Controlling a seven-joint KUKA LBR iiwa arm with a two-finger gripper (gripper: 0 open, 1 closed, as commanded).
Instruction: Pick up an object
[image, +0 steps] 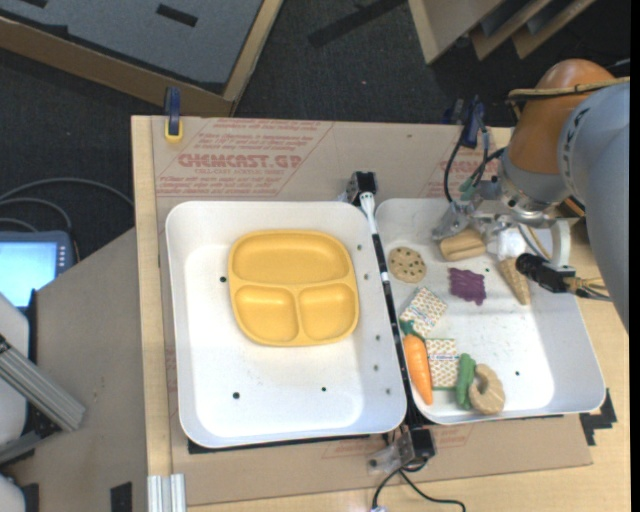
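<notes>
fingers (462, 232) grip a tan, blocky wedge (463, 246) in the right bin (570, 330).

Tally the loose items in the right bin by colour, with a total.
Orange: 1, carrot
Purple: 1, grapes
Green: 1, pod
Tan or brown: 4, cookie, block, cone, ring
Patterned white: 2, packets
Total: 9
</notes>
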